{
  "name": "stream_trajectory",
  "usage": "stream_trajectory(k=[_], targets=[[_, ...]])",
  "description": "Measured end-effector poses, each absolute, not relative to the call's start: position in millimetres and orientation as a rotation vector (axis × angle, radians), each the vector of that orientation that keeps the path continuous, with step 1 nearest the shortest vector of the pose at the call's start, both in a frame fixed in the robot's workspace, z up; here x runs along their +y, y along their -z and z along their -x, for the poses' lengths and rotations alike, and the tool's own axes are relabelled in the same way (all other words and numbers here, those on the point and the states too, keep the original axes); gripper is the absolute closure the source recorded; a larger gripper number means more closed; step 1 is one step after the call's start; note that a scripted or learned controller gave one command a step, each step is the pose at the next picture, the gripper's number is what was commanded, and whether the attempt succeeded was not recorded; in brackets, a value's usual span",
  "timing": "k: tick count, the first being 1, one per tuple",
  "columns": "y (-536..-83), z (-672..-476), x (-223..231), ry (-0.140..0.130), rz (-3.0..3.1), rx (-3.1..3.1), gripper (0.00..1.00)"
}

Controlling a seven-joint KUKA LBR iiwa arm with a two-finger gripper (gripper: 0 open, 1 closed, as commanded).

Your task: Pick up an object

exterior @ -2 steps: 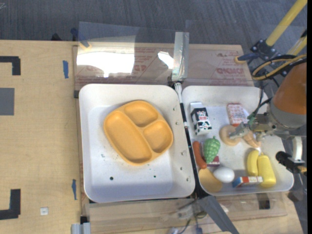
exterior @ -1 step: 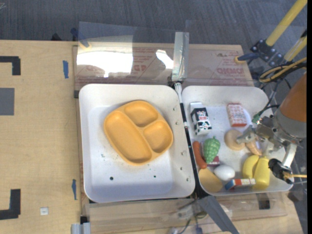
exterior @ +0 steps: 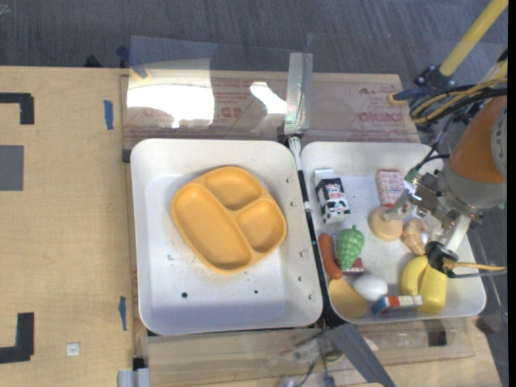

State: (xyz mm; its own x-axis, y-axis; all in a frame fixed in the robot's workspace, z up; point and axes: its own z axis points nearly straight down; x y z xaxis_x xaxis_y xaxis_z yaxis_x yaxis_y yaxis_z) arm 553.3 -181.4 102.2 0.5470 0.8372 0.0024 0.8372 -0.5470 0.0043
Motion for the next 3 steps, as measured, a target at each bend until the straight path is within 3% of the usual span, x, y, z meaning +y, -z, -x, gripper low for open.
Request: stream_trajectory(k=[1,2,3], targets=[[-96.8,-656.7,-156.1,-0.026,-2.597,1.738,0.00],[-96.5,-628.6,-196.8,-0.029,-2.591,1.760,0.00],[-96.8,-602.3,-195.4,-0.037,-2.761,1.482,0.00]])
